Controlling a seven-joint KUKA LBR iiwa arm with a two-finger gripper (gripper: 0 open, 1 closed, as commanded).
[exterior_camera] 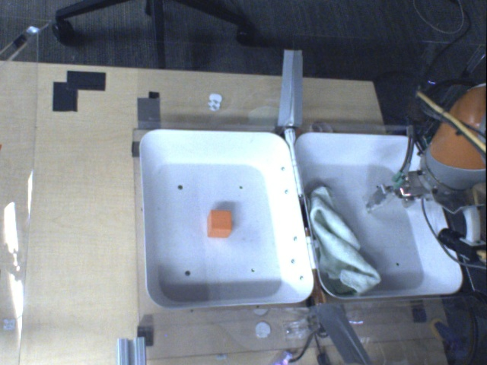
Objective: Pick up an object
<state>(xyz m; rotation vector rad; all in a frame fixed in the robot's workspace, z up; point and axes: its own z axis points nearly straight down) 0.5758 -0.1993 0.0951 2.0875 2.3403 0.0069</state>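
Two white bins sit side by side on the desk (84,226). The left bin (152,204) holds an orange cube (220,223), which lies flat on the bin floor a little left of the middle, apart from every wall. The right bin (426,280) holds a pale cloth (338,242), crumpled along its left wall and running from about mid-depth toward the near edge.

The arm (456,139) comes in from the right, its orange band showing above the right bin's right side. The jaws (380,196) point leftward over the right part of that bin, with bare white floor around them. They are small and partly blurred against the bin, so I cannot tell whether they are spread or pressed together. Nothing is visible between them. Whether they touch the bin floor or hang above it is also unclear.

As for progress, the pick looks not yet done. Both candidates rest in their bins: the cube is well apart from the jaws, in the other bin, and the cloth lies near them but to their left, with a gap of floor between. The cloth seems the likelier target, given where the arm stands. What is left, by my reading, is nearly everything: bringing the jaws over an object, lowering, closing on it and lifting it clear. The cloth is soft and bunched, so a pinch may catch only a fold.
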